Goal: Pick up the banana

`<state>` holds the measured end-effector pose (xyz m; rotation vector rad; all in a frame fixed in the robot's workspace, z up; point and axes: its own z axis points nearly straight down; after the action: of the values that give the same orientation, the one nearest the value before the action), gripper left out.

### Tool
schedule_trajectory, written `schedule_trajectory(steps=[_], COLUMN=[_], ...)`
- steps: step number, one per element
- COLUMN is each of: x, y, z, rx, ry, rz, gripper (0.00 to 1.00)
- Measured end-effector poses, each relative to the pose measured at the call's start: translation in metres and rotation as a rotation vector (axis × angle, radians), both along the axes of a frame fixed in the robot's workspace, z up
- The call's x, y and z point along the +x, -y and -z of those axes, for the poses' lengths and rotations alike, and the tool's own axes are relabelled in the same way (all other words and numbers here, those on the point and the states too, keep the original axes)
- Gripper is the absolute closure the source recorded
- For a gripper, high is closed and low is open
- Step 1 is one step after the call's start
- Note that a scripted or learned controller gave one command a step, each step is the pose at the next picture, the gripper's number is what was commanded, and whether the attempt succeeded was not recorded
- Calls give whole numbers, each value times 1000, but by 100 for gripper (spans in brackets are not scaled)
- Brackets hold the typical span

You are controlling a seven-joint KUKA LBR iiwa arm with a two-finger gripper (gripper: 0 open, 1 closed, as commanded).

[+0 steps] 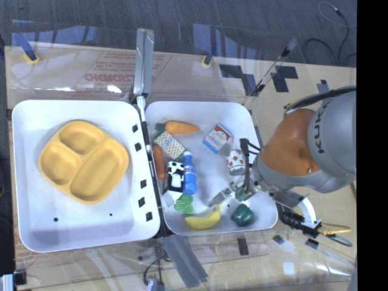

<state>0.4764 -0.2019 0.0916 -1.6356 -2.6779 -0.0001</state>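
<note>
The yellow banana [203, 219] lies flat against the front wall of the right bin [200, 108], curving up at its right end. My gripper [234, 192] hangs low over the bin's front right part, just above and to the right of the banana's raised tip. It is not touching the banana. The grey arm with its orange band [293, 151] reaches in over the bin's right rim. Nothing shows held in the gripper.
Around the banana lie a green leafy toy [184, 204] to its left and a dark green pepper [242, 214] to its right. A blue bottle [189, 173], carrot [180, 127], small carton [217, 138] and can [236, 160] sit further back. The left bin holds a yellow divided plate [85, 160].
</note>
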Motion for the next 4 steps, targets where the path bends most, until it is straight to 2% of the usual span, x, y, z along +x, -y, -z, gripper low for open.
schedule_trajectory(steps=[1, 2, 3, 4], x=[21, 0, 0, 40], y=[-8, -22, -86, -31], z=[0, 0, 1, -78], rx=[-2, 1, 1, -2], ry=[3, 0, -3, 4], rz=[60, -259, -77, -169], gripper=[0, 0, 0, 0])
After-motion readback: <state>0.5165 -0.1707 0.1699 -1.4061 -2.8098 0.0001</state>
